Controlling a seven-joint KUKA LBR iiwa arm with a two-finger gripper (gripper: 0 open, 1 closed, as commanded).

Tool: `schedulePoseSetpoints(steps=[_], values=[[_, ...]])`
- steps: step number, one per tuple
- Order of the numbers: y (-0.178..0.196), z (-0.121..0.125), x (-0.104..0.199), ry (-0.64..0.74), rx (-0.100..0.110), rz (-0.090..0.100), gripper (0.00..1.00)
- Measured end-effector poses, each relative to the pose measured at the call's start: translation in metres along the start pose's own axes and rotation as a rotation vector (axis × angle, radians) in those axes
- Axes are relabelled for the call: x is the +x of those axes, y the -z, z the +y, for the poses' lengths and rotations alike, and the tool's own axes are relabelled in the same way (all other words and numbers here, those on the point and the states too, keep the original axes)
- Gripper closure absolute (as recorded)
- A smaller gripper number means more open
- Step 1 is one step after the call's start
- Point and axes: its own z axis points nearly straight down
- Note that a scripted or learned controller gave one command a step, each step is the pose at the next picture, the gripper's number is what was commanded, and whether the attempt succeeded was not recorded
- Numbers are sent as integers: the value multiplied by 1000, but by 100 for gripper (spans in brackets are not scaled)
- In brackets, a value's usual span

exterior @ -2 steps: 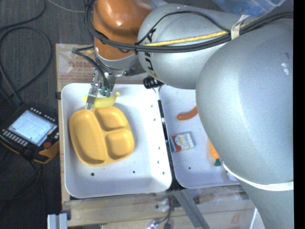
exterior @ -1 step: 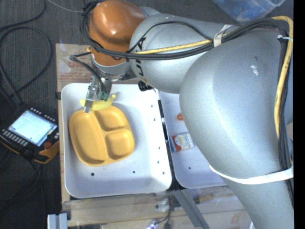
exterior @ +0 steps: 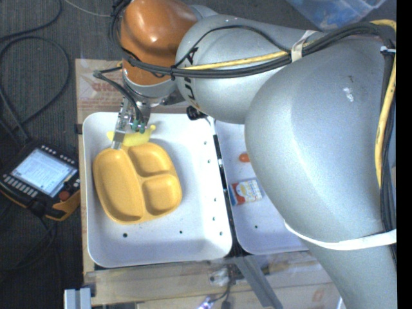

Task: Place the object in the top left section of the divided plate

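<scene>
Nearest, yellow divided plate (exterior: 136,183) in left bin (exterior: 96,250). At its far edge, small yellow object (exterior: 136,136), long axis left-right, beneath gripper (exterior: 126,129); clamped or not, cannot tell.

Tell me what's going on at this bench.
The grey arm reaches in over the left bin, its tool low at the top edge of the yellow divided plate. A small yellow object lies right by the tool, against the plate's rim, not inside any section yet. The right bin holds a small packet.
</scene>
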Motion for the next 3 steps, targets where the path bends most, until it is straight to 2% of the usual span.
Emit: schedulePoseSetpoints(steps=[1, 2, 3], values=[[0, 0, 0, 0, 0, 0, 0], [11, 2, 0, 0, -4, -2, 100], [21, 3, 0, 0, -10, -3, 100]])
